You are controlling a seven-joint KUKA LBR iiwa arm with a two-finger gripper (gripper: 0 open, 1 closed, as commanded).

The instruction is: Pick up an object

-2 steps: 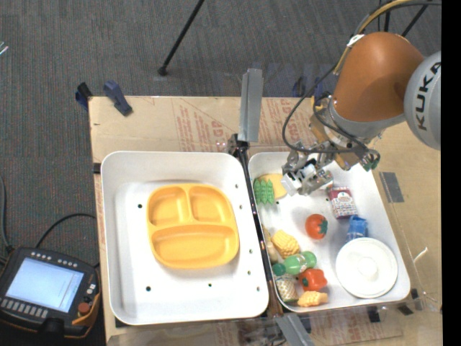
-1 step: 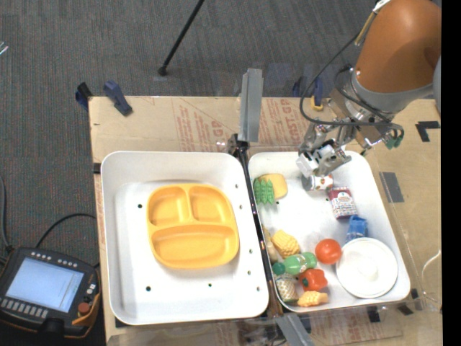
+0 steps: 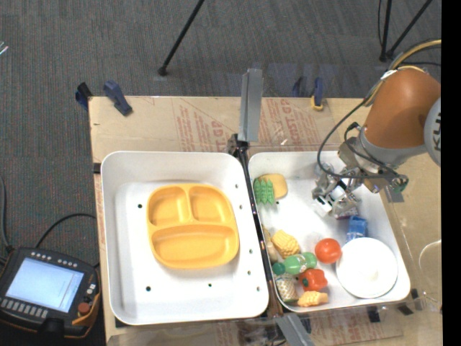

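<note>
The arm's hand (image 3: 333, 195) hangs low over the upper right part of the right bin (image 3: 302, 166); whether it is spread or closed cannot be told from this angle, and nothing can be made out in its grasp. A small blue object (image 3: 356, 228) lies just below the hand, near it. A white round plate (image 3: 367, 267) sits in the bin's lower right corner, with a red toy tomato (image 3: 328, 250) touching its left edge. To the hand's left, at the bin's upper left, rests a yellow toy with a green leafy end (image 3: 269, 188). Down the left side clusters a heap of toy food: a yellow corn cob (image 3: 284, 243), a green piece (image 3: 297, 263), a red-orange piece (image 3: 312, 279) and an orange piece (image 3: 313, 298) at the bottom edge. The left bin (image 3: 115, 193) holds one yellow three-compartment tray (image 3: 192, 225), well apart from the hand. Both bins stand side by side on the wooden table (image 3: 166, 121).
</note>
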